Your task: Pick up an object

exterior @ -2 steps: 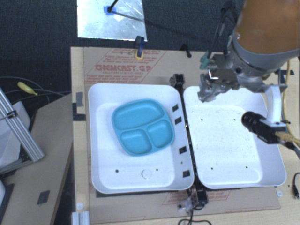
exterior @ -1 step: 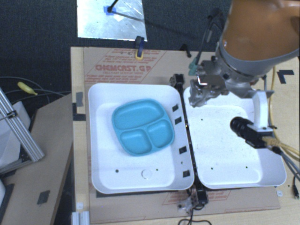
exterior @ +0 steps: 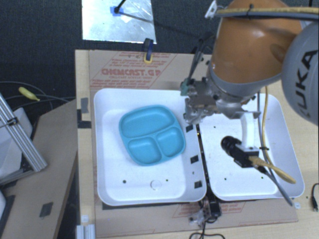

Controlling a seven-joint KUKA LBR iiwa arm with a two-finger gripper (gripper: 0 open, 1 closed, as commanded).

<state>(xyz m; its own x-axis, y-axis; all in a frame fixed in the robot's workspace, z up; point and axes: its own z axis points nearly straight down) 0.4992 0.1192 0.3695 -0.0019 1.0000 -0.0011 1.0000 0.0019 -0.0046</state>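
A light blue plate (exterior: 151,135) with three compartments lies flat in the left white bin (exterior: 110,183), slightly above its middle. My gripper (exterior: 192,111) hangs below the big orange-banded wrist, over the upper part of the seam between the two bins and just off the plate's upper right edge. Nothing is visibly held in it. The arm covers the upper part of the right bin (exterior: 289,148).
Both bins rest on a cardboard sheet (exterior: 130,69). A shiny metal sheet (exterior: 117,14) lies behind it, and an aluminium frame (exterior: 20,138) stands at the left. A small pale round mark (exterior: 156,184) shows on the left bin's floor near its front.
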